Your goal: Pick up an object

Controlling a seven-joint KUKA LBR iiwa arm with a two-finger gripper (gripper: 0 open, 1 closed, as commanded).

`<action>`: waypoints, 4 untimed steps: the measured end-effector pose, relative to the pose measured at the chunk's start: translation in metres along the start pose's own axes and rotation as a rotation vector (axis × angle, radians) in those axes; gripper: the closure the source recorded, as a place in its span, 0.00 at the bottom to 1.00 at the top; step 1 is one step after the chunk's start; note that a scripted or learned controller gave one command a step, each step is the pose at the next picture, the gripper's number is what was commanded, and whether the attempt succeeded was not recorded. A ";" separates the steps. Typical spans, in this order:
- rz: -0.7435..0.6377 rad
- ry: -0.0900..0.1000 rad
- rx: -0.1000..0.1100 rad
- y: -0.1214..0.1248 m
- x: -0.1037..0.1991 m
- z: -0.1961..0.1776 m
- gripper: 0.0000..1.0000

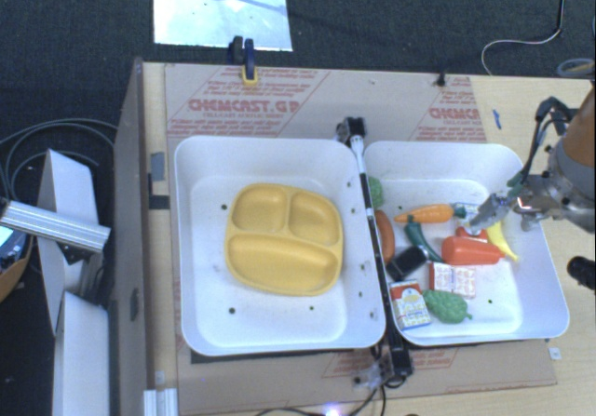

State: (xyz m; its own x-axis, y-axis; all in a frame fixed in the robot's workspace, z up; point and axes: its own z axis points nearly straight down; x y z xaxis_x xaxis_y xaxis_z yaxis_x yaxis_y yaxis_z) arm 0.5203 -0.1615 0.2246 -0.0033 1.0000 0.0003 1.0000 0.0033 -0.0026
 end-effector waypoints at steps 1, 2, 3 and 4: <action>0.003 -0.007 -0.021 0.011 0.043 0.110 0.00; -0.001 0.000 0.000 0.084 0.053 0.143 0.00; -0.003 0.001 0.001 0.085 0.053 0.135 1.00; -0.003 0.001 0.001 0.085 0.053 0.136 0.00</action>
State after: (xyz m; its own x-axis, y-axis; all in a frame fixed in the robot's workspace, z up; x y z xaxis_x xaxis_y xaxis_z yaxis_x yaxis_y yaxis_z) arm 0.6044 -0.1080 0.0889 -0.0059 1.0000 0.0013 1.0000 0.0059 -0.0032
